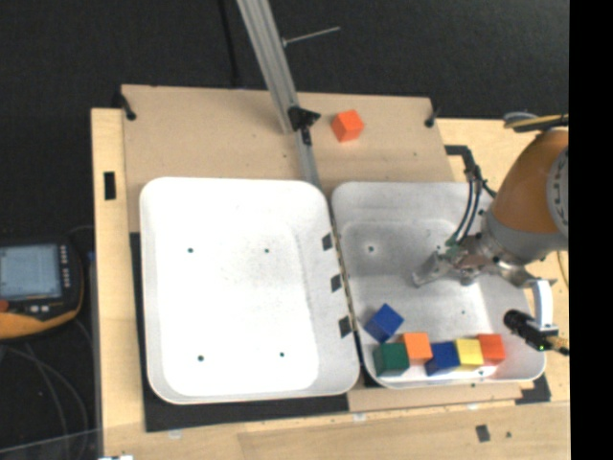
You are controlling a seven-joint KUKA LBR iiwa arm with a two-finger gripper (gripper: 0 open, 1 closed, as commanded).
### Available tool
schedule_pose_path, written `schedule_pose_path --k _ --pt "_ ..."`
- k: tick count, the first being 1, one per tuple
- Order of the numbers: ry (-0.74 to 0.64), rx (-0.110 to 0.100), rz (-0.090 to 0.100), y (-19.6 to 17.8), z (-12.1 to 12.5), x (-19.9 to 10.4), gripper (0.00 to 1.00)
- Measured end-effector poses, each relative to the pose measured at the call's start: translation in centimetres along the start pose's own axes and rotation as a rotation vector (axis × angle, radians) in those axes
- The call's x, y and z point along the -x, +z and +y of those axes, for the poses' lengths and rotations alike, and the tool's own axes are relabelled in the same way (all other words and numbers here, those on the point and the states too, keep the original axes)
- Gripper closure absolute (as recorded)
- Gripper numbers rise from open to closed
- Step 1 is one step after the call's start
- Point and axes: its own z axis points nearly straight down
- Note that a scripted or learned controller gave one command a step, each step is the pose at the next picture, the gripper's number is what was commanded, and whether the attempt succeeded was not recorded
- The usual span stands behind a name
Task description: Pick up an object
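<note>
My tool [428,274] hangs over the middle of the right bin [402,209]; I cannot tell its state. The blue cube [385,321] sits nearby, above a row of blocks [441,353].

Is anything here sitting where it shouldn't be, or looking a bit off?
Yes: one small orange cube sits alone on the brown board behind the two white bins, outside both. The other coloured cubes lie along the near edge of the right-hand white bin.
</note>
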Motion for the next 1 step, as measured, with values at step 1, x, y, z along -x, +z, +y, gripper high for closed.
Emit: schedule_pose_path --k 1 --pt "-0.01 0.001 0.001 -0.14 6.1 -2.31 0.0"
